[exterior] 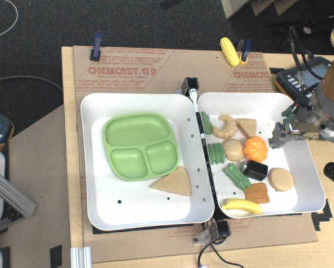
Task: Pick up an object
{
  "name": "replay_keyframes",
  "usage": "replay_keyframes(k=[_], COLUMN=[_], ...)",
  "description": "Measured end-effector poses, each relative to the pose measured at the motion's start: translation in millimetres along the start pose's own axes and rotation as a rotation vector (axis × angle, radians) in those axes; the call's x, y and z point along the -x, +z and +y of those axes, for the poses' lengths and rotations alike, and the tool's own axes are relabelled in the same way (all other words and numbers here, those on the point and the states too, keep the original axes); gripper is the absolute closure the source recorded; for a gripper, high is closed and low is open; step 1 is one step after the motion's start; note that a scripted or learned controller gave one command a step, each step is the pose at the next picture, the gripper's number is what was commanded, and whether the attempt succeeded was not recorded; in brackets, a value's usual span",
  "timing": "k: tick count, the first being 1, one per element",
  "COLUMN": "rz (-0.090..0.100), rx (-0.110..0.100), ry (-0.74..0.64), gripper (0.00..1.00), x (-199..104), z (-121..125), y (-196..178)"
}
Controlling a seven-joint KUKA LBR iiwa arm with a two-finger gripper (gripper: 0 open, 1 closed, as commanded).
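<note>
orange fruit [255,148] lies just left of the fingers [280,135].

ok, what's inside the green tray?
Nothing shows in the three compartments of the green tray. A tan wedge lies beside its lower right corner, on the bin floor. Whatever is beneath the tray is hidden.

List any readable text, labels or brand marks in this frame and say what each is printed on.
"CHEMCAST G P": red print on the brown protective sheet of the bench, behind the left bin.
The same red print recurs behind the right bin, around, but is too faint to read.
Smaller red lines beneath both are too blurred to read.
</note>
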State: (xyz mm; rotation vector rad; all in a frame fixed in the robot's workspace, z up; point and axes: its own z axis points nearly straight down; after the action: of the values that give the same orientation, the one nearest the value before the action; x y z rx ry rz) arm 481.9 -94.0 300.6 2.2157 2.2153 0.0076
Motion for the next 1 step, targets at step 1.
replay_keyframes(k=[1], rz=[0.004], rx=[0.001], ry=[-0.009], gripper=[1.0], x=[-64.7], z=[0.8], y=[-73.9])
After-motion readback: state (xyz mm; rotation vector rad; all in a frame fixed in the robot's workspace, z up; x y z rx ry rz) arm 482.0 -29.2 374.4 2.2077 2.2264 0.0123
